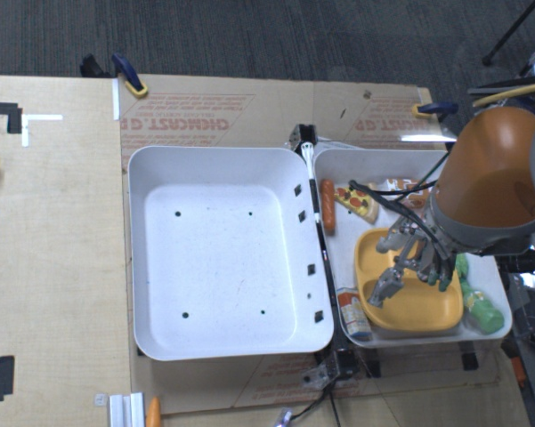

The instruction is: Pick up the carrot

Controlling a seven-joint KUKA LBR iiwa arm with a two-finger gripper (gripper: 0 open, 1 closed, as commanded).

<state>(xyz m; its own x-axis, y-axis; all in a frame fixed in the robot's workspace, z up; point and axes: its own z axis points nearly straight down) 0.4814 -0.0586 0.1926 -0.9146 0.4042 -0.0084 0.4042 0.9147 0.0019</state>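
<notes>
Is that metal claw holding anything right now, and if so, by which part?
Nothing is held. The gripper hangs over the yellow plate with nothing between its fingers; the carrot lies apart by the bin's left wall.

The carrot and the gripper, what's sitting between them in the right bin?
In the camera view, a pizza slice toy and the yellow dish's rim lie between the carrot and the gripper.

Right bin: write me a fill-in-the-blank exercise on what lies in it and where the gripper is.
1. The gripper is over the ____ plate.
2. The carrot lies along the bin's ____ wall, seen from the camera.
3. The pizza slice lies just ____ of the carrot in the view.
4. The can lies beside the plate's ____ edge in the view.

Missing words: yellow; left; right; left
</notes>
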